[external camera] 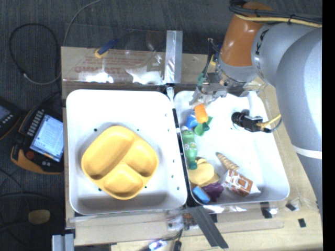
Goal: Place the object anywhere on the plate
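Observation:
A yellow plate (119, 161) with three compartments lies in the left white bin (84, 101). My gripper (205, 94) hangs over the upper left corner of the right bin (272, 163), by the divider. Directly under its tip is a small orange toy (200, 112), touching or nearly touching it. Whether the toy is between the fingers I cannot tell. The toy sits against a blue piece (191, 122) and a green piece (202, 127).
Along the right bin's left wall lie a green bottle-like toy (189, 149), a yellow toy (202, 172) and a purple one (212, 191). An ice-cream cone (227, 163) and a red-and-white carton (238, 183) lie near the front. A black fitting with a cable (245, 119) hangs off the arm.

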{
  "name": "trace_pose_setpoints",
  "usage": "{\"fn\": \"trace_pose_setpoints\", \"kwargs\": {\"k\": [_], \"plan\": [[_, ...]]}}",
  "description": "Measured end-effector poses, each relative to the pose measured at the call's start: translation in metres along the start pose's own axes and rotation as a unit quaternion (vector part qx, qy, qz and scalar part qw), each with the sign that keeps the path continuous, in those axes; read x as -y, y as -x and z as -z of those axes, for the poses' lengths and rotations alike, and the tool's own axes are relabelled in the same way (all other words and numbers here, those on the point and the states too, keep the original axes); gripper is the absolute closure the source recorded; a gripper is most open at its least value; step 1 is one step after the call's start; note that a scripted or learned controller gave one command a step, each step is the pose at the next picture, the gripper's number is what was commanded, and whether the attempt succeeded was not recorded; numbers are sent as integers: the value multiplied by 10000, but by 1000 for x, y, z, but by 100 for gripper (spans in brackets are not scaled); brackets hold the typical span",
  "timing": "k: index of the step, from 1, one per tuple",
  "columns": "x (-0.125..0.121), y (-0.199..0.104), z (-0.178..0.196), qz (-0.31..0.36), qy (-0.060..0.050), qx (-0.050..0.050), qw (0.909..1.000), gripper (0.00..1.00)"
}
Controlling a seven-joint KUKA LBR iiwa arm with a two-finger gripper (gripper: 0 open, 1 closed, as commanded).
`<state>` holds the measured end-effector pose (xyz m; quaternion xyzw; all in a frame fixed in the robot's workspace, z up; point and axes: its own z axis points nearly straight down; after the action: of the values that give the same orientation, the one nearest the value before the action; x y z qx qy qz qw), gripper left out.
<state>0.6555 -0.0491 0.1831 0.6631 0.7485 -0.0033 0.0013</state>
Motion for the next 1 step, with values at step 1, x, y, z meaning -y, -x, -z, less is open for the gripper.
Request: {"fn": "trace_pose_setpoints", "kwargs": {"k": [1], "plan": [[101, -42, 0, 1237, 9, -38, 9923, 100]]}}
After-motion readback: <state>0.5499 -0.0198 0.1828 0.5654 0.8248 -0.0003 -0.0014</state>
